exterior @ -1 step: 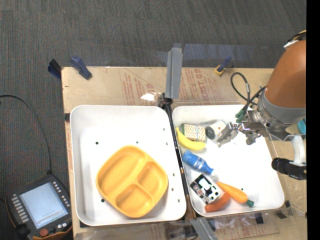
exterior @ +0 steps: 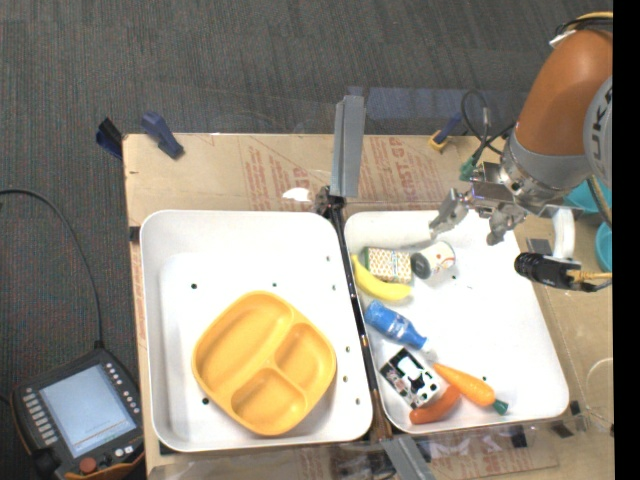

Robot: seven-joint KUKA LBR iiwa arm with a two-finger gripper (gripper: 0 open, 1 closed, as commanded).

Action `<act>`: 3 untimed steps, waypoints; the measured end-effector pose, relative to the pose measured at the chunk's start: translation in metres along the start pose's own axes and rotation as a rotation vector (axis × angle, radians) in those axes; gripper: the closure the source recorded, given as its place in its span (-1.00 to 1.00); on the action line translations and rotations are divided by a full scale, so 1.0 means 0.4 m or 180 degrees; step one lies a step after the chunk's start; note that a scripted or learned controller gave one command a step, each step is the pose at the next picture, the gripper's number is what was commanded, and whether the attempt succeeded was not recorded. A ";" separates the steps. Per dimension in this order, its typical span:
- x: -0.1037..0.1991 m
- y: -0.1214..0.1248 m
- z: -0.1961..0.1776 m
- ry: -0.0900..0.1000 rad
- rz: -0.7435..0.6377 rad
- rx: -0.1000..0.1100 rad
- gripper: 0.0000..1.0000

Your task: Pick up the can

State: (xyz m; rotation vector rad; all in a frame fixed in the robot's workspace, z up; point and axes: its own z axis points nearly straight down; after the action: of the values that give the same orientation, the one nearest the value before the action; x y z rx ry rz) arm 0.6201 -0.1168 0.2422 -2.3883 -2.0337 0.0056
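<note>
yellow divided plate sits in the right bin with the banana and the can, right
Not quite. The camera view shows the yellow divided plate in the left bin; the banana and the can lie in the right bin.

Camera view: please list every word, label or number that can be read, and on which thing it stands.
"UK": on the arm, cut by the edge.
Red print on the cardboard: too blurred to read.
Labels on the can, blue bottle and black-and-white box: too small to read.
</note>
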 end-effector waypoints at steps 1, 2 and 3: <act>-0.075 0.060 0.360 0.0004 -0.0066 -0.0006 -1.00; -0.078 0.056 0.347 0.0011 -0.0053 0.0026 1.00; -0.090 0.044 0.070 0.0000 -0.0523 -0.0011 1.00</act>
State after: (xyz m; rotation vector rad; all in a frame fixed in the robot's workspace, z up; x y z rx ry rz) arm 0.6316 -0.1550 0.2139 -2.2151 -2.2245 0.0014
